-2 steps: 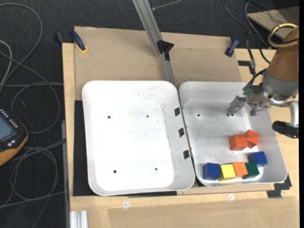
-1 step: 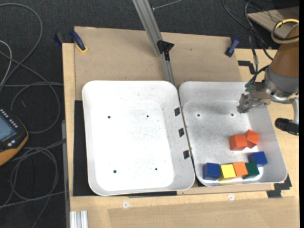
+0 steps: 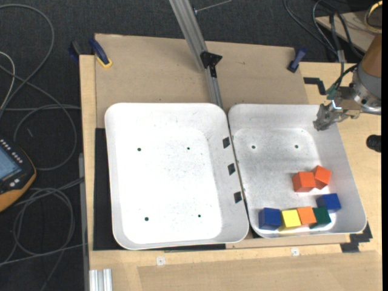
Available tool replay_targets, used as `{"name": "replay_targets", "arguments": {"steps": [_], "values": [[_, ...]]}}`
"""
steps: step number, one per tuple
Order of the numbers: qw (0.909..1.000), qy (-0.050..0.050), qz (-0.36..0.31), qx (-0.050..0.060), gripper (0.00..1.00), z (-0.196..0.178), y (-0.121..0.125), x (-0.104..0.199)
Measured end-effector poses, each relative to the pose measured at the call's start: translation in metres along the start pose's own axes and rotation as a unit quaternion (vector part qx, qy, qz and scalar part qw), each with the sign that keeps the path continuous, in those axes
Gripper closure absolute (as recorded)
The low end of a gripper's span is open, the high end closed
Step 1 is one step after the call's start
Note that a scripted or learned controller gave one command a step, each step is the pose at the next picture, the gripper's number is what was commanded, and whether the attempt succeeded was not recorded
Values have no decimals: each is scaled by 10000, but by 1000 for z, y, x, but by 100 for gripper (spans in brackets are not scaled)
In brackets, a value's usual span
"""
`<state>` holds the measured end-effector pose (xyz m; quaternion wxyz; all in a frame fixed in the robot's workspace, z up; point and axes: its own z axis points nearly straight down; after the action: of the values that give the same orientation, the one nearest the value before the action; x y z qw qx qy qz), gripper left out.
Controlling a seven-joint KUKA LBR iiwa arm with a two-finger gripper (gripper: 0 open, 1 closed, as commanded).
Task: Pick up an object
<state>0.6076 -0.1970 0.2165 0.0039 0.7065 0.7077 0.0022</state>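
wooden bench [image 3: 182, 271] carries two white bins; coloured blocks [image 3: 297, 216] sit in right bin [image 3: 267, 132] near corner. gripper [image 3: 324, 119] at its far-right rim, finger state unclear. cables [image 3: 36, 102] on dark floor.

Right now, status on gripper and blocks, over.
Gripper over right bin's far right corner, nothing held. Blocks clustered in near right corner, untouched. Path to them clear.

Claw [image 3: 323, 117] hangs low at the right, tilted leftward.

A robotics lab: clamped bench [image 3: 151, 59], loose floor cables [image 3: 36, 180], white bins [image 3: 121, 120].
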Motion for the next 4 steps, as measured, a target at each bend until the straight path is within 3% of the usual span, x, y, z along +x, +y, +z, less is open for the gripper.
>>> {"name": "replay_targets", "arguments": {"steps": [1,4], "values": [[10000,5,3,18,100,-21,1,0],[10000,27,-28,48,100,-2,20,164]]}}
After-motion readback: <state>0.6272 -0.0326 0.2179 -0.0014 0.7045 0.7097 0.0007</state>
